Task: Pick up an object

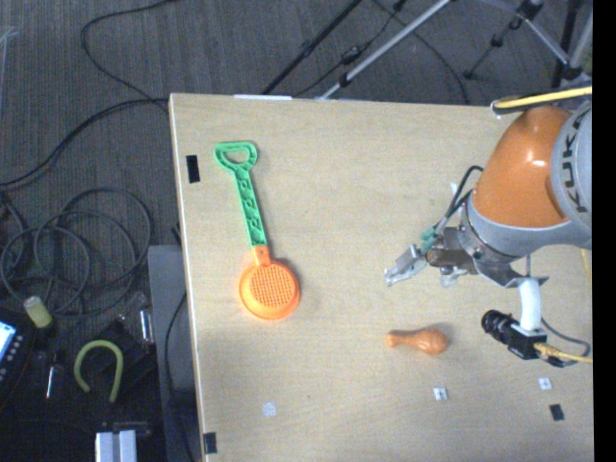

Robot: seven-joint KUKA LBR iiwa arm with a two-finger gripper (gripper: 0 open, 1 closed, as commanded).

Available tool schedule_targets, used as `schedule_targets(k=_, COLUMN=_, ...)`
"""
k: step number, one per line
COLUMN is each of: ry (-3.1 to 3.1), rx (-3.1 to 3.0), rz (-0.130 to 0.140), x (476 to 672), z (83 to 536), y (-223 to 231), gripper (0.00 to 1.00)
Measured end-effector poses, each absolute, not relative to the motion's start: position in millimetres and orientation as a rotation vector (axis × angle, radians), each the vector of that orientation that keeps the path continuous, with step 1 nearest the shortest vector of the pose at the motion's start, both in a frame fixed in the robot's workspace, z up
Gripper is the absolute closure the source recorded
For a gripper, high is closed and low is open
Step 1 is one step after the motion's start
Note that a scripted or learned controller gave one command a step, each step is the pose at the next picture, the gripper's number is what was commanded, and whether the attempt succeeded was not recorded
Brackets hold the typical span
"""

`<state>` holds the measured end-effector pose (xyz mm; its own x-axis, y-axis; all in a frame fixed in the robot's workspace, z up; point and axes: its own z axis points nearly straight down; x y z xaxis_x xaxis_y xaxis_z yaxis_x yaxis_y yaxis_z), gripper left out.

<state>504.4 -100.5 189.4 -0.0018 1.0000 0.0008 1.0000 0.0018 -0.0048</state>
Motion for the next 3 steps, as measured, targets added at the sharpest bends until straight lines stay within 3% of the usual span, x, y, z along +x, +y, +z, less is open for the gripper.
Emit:
schedule_targets(k=1, ry=-2.154, rx=-2.282, rz=0.005, x=564.3, z=82.4, y=-106.3, gripper=0.0)
schedule_targets(k=2, ry=-1.956, rx=-2.459, rz=0.007, x=635.9, z=83.3, y=-193.8, gripper=0.0)
schedule_targets(k=3, ry=-2.233, rx=-2.214, rz=0.004, x=659.8, z=106.0, y=-215.7, gripper=0.0)
